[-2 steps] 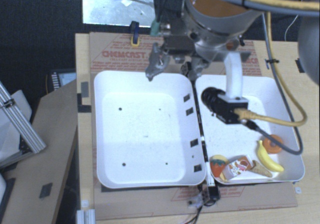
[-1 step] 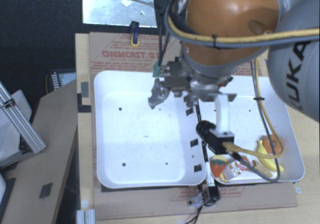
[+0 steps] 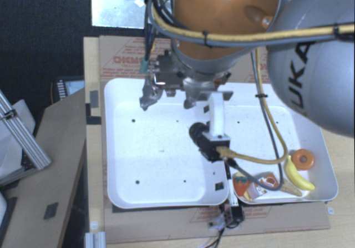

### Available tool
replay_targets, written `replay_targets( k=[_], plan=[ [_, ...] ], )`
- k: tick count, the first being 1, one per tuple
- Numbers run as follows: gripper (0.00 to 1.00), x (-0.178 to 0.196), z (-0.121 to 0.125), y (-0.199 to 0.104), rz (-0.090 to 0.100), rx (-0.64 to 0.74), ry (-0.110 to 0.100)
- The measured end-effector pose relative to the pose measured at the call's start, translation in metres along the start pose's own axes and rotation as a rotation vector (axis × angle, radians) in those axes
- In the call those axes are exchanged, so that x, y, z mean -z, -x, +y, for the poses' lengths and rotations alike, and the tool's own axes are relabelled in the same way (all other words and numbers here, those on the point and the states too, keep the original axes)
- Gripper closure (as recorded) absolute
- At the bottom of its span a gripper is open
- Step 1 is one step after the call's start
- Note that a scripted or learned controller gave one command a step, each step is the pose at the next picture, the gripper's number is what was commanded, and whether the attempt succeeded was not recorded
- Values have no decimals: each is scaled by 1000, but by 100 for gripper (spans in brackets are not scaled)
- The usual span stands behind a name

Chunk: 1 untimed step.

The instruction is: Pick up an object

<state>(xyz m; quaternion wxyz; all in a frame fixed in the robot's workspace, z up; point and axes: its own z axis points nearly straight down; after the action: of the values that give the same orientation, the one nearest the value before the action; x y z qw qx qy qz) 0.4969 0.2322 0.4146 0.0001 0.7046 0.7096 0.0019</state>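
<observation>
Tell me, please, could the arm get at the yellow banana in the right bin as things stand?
Probably yes: the yellow banana lies uncovered near the right white bin's near corner, beside an orange round object, though the gripper hangs over the left bin.

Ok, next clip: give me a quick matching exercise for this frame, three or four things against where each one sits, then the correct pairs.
Things:
1. banana
2. orange round object
3. gripper
4. colourful packet

Places:
A. above the far edge of the left bin
B. near corner of the right bin, left of the yellow fruit
C. right bin, just beyond the banana's top end
D. right bin, near its right rim, lying at a slant

Pairs: 1-D, 2-C, 3-A, 4-B
</observation>
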Motion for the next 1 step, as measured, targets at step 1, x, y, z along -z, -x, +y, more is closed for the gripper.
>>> replay_targets(
  k=[1],
  plan=[
    [0,0,0,3,-1,-6,-1]
  ],
)
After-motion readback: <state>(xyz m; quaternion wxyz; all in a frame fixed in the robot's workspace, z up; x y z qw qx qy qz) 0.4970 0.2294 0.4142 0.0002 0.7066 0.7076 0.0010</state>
